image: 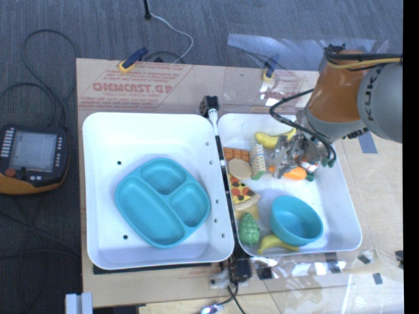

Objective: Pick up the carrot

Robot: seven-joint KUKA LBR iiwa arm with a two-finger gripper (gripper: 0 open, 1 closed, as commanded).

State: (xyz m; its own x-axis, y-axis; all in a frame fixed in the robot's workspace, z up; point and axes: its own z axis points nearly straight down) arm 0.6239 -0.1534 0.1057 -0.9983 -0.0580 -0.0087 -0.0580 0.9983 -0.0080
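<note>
Brown board [131,87] lettered "CHEMCAST GP", beneath bins.

The left bin [98,175] holds a blue divided plate [163,201]. The right bin [347,221] holds a blue bowl [296,220], two bananas [272,138], pizza [241,193], and perhaps corn [257,159].

You get bright, even overhead light; the white bins [150,126] nearly wash out, shadows stay soft and short, glare flares on the clear plastic sheet [281,87], and small toys look slightly soft
</note>
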